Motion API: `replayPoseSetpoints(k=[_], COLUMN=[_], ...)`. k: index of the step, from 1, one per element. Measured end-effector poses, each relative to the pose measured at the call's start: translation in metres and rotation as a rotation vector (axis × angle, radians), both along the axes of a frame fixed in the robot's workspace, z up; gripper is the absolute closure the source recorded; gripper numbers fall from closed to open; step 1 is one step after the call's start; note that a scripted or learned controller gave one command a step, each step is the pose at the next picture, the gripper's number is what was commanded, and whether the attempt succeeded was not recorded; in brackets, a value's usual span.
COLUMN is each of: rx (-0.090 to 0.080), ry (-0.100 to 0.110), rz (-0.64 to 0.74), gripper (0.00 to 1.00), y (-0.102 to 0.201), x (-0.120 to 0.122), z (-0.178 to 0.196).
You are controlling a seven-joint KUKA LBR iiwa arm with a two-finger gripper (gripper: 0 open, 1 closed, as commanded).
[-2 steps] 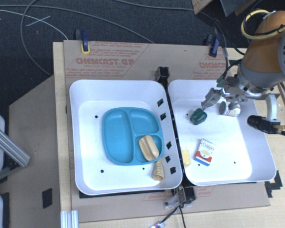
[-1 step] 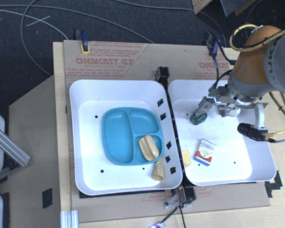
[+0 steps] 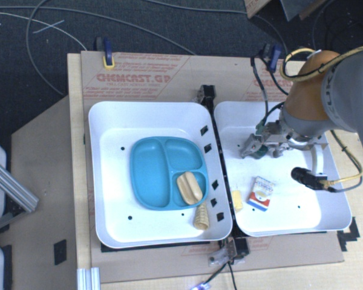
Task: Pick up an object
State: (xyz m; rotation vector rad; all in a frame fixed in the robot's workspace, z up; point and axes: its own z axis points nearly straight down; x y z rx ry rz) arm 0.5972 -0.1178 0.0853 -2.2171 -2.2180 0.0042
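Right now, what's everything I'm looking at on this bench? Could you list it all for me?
White bins: 2, side by side, left bin, right bin.
Divided plate: 1, blue, in left bin.
Bread-like piece: 1, tan, in plate's lower right compartment.
Ridged piece: 1, beige, left bin, just below plate.
Small box: 1, white with red and blue, right bin.
Small block: 1, yellow, right bin's left edge.
Clamps: 2, blue, bench's far edge.
Arm: 1, grey with orange band; gripper over right bin.

Arm (image 3: 342, 83) cut off at right edge; jaws' state unclear.
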Motion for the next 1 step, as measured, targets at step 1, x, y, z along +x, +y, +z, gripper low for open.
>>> replayPoseSetpoints(k=[1], rx=[-0.001], ry=[-0.010], rz=[0.000], gripper=[1.00], y=[-0.0004], x=[0.0029], z=[0.0164])
